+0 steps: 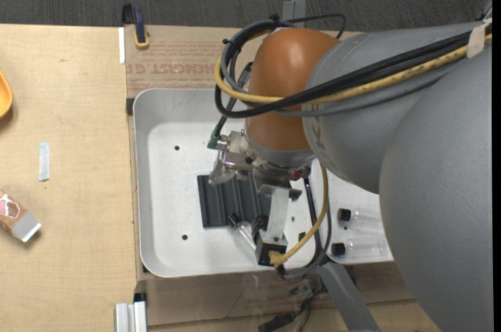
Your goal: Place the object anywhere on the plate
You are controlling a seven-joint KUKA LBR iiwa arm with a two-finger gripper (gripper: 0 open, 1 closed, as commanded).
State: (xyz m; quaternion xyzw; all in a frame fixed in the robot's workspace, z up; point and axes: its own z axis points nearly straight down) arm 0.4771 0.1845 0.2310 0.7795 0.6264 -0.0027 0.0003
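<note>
One dark, ribbed, flat block point(223, 201), likely the object, lies near the middle of the smooth white bin point(156, 166), with the gripper point(246, 225) over its right edge; wide, narrow or holding, cannot tell, as the wrist covers it. The ribs look hard and slick, so seat squarely across the short side and lift straight. An orange curved rim point(3, 99), possibly the plate, sits well left of the bin.
</note>
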